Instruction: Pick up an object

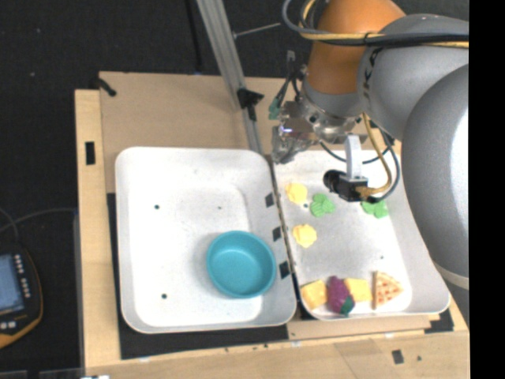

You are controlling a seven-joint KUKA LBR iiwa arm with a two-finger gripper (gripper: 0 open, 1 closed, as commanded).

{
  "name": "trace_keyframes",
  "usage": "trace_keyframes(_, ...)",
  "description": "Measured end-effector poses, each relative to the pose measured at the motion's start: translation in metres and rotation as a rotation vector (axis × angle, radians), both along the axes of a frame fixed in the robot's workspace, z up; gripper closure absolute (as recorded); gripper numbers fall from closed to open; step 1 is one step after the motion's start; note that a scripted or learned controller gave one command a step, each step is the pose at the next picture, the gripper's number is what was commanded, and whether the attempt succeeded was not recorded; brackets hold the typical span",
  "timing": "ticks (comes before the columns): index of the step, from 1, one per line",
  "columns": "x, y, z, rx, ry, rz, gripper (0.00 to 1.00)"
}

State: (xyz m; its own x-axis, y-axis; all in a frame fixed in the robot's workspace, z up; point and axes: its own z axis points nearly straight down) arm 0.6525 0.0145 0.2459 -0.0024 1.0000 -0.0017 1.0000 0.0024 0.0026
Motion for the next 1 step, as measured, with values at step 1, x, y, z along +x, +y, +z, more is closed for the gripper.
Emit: trace_keyframes(1, 0.0199, 0.0448, 0.0069, 0.001, -0.001, 0.003, 1.00)
